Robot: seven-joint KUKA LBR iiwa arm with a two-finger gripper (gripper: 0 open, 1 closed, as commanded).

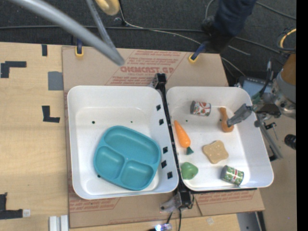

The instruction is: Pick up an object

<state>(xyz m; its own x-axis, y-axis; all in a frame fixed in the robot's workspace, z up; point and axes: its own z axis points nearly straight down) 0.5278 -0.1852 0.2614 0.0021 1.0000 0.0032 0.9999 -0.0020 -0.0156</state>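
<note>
The right bin [250, 143] holds a red-and-white can [200, 108], a brown sausage-shaped piece [223, 117], an orange carrot [182, 134], a tan slice of toast [215, 151], a green lump [188, 170] and a green can [233, 175]. My gripper [237, 117] reaches in over the right bin's far right side. Its tip lies right beside the brown piece, and whether the two touch is unclear. Nothing is seen lifted off the bin floor.
A blue divided plate [126, 158] lies in the left bin [82, 105]. A black divider [164, 129] runs between the bins. The arm's body [284, 93] hangs over the bench's right edge. Cables and a blurred grey pole [67, 23] cross the back.
</note>
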